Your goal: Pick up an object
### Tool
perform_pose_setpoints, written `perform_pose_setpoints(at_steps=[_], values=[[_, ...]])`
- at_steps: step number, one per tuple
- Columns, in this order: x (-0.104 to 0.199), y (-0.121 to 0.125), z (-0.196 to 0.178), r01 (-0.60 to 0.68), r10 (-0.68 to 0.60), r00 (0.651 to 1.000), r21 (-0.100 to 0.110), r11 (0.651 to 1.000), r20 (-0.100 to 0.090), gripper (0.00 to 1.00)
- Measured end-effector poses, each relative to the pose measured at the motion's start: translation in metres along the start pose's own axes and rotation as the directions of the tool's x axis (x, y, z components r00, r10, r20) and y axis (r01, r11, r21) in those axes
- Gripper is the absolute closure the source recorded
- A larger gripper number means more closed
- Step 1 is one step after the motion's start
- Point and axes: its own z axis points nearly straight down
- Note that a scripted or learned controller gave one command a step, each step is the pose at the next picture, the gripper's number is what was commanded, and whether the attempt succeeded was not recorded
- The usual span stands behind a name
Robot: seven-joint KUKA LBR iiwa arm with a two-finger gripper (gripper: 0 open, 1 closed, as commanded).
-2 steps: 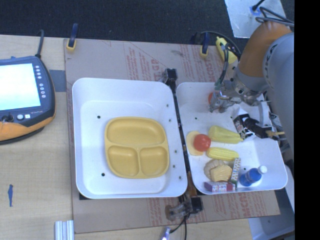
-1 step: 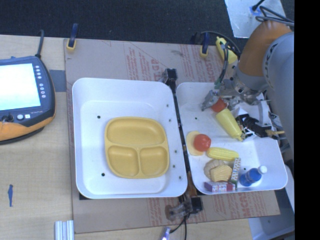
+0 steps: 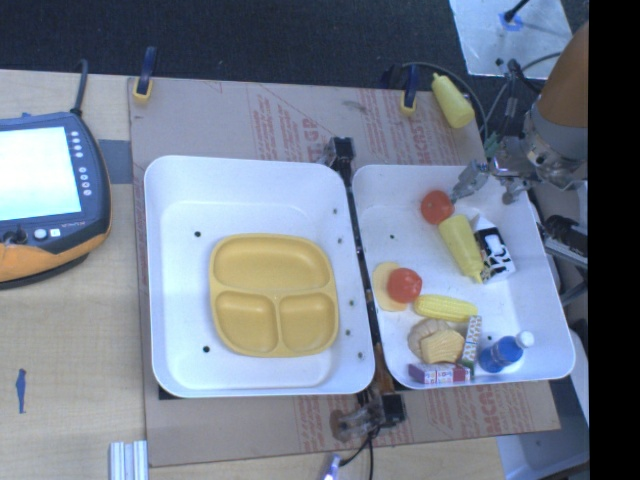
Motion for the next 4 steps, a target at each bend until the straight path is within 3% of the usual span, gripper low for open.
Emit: perform_pose_setpoints(at_steps=[1, 2, 3, 4], values=[[-0.02, -0.06, 0.049, 0.002, -0.002, 1.0, 0.005, 1.0, 0.0, 0.0], [-0.02, -0.029, 0.074, 0.003, -0.003, 1.0, 0.0, 1.0, 0.001, 0.0], [-0.019, 0.006, 0.074, 0.002, -0.002, 1.0, 0.002, 1.0, -0.002, 0.0], [0.047, 0.006, 0.068, 0.004, -0.004, 1.0, 0.004, 1.0, -0.002, 0.0]])
